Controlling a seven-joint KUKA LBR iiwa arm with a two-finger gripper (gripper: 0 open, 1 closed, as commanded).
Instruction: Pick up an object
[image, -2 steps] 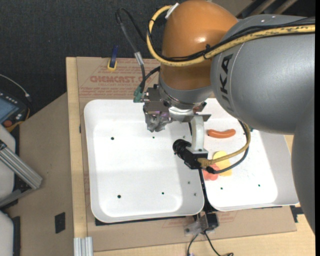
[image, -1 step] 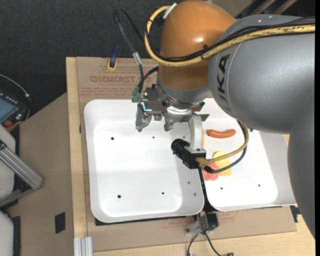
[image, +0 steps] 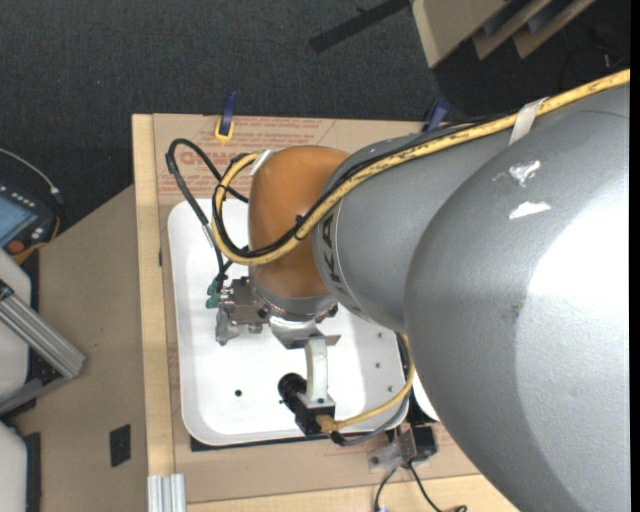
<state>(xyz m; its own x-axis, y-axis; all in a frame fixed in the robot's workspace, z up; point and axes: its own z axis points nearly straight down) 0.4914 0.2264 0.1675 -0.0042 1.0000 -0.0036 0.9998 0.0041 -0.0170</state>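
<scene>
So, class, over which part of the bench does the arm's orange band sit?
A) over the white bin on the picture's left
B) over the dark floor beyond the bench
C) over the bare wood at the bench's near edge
A: the orange band sits above the white bin, whose floor shows around it.

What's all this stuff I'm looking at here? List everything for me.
White bin: one, white, centre of the bench, under the arm.
Bench top: one, tan, beneath the bin.
Clamps: two, blue, at the bench's far edge.
Floor: dark grey, beyond the bench.
Metal rail: one, silver, at the left edge.
Cables: yellow and black, along the arm.
Robot arm: one, grey with an orange band, coming in from the right and hiding much of the bin.
Gripper: one, metal grey, low over the bin; its fingers can't be made out.
</scene>
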